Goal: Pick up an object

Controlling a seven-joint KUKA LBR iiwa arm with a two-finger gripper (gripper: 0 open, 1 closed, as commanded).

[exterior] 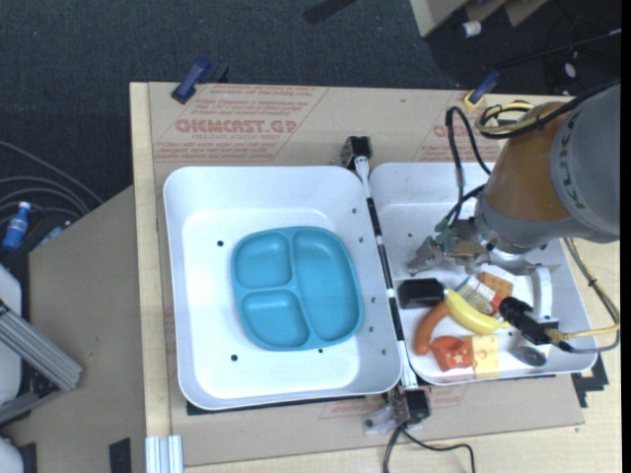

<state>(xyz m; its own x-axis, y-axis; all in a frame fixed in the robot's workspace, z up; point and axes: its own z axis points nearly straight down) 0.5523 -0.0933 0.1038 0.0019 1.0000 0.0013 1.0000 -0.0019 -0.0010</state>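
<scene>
Objects for picking lie crowded in the near half of the right bin (406,193), the one on the view's right. A banana (470,312) lies slantwise in the middle of the cluster. A black block (420,291) sits just beside the banana's upper end, close to the wall shared by the two bins. An orange carrot-shaped piece (424,331) rests below the block, and a red piece (453,353) touches a yellow block (485,354) near the front rim.

The arm (537,180) reaches in from the right, and its grey body with the orange band hangs over the far right part of this bin. It bends downward and toward the shared wall, so the wrist hides much of the bin floor under it. The gripper (446,251) sits low over the bin's middle, just above the black block and the banana and apart from both. I cannot tell whether it is spread or pressed together, and nothing is seen held in it.

The left bin (187,264) holds a blue divided plate (296,286), lying flat near its centre and well apart from the arm.
</scene>
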